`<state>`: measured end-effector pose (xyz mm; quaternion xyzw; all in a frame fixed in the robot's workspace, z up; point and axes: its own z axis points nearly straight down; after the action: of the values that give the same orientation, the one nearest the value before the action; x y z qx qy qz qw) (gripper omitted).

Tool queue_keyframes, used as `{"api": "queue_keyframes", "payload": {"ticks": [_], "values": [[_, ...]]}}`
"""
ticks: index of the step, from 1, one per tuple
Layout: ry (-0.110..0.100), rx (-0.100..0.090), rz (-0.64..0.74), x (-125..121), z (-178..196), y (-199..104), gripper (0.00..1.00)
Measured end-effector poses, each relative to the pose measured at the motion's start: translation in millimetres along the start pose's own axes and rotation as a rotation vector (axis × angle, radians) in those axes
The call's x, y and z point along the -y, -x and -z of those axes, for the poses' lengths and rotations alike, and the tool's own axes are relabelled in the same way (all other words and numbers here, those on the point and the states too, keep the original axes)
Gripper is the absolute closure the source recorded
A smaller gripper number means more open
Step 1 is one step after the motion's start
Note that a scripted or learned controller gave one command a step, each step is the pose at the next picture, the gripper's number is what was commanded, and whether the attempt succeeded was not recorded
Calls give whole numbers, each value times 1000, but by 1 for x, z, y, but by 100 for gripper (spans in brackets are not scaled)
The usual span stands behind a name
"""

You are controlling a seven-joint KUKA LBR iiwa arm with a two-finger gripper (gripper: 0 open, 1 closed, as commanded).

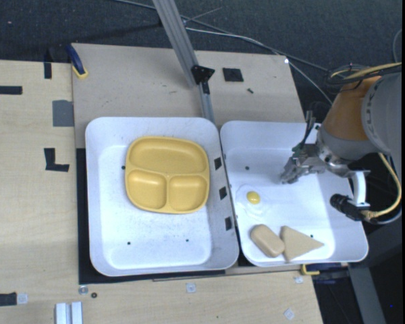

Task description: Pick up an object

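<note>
A: Nearest in the right bin [344, 248] lie a tan roll [266, 240] touching a tan wedge [299, 242]; beyond them a small yellow ball [253, 197]; what stage?

B: Approach, I'd judge; the gripper [289, 173] hangs beyond the ball, carrying nothing; how wide it stands I cannot tell; next it needs lowering over the ball; the yellow tray [167, 174] sits in the left bin [108, 201].

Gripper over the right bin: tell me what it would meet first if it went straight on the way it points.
The gripper points down and toward the left, so it would likely meet the bare white floor of the right bin first, short of the small yellow round piece. Depth is hard to judge from one view.
</note>
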<state>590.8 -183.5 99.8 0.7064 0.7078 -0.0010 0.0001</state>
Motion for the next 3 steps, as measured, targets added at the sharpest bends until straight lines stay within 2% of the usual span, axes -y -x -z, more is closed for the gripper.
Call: {"api": "queue_keyframes", "payload": {"ticks": [3], "values": [[4, -1, 0, -2, 137, -16, 100]]}}
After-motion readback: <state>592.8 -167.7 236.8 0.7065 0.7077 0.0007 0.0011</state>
